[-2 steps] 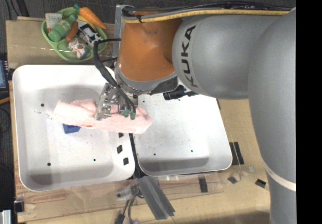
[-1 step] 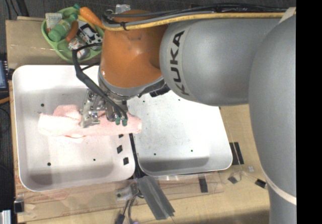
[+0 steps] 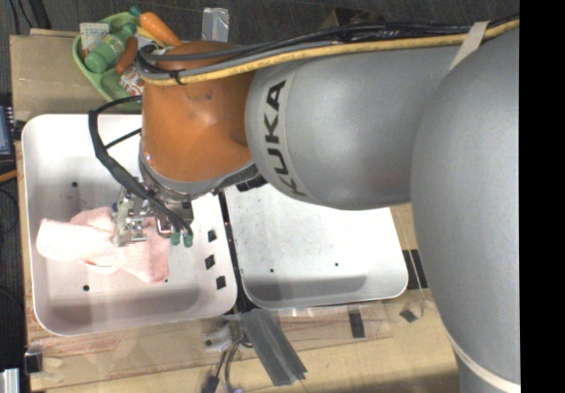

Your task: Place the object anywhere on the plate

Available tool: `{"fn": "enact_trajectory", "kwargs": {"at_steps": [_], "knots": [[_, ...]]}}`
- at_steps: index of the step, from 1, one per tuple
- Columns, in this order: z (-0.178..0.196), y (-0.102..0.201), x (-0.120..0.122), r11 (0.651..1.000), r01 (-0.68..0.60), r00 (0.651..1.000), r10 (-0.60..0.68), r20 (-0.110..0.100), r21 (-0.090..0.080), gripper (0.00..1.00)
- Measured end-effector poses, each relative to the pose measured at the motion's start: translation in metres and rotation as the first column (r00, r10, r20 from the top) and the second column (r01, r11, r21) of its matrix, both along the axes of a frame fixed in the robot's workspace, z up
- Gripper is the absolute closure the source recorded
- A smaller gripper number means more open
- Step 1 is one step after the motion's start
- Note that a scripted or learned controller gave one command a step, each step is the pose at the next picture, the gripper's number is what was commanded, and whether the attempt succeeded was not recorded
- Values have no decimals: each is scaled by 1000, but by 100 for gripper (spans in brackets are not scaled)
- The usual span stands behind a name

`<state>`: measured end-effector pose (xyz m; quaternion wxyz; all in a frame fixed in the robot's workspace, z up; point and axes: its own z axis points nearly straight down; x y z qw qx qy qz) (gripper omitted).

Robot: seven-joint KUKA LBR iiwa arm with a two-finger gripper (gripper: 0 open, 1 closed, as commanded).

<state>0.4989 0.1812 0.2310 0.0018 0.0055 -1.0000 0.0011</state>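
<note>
The gripper [image 3: 150, 228] hangs low over the left bin [image 3: 53, 139], just above a pale pink cloth [image 3: 97, 241] lying near the bin's front-left corner (whether its claw is released or clenched, I cannot tell). A green bowl [image 3: 88, 60] of toy vegetables sits at the bench's far-left corner.

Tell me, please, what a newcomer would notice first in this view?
The big grey arm with its orange band spans the view from the right. Its gripper hangs in the left bin just above a pale pink cloth. A green bowl of toy vegetables sits beyond that bin, at the upper left.
</note>
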Motion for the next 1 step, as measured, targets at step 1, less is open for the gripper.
{"fn": "enact_trajectory", "kwargs": {"at_steps": [1], "knots": [[0,0,0,1000,1,1000,-1,0,0,0]]}}
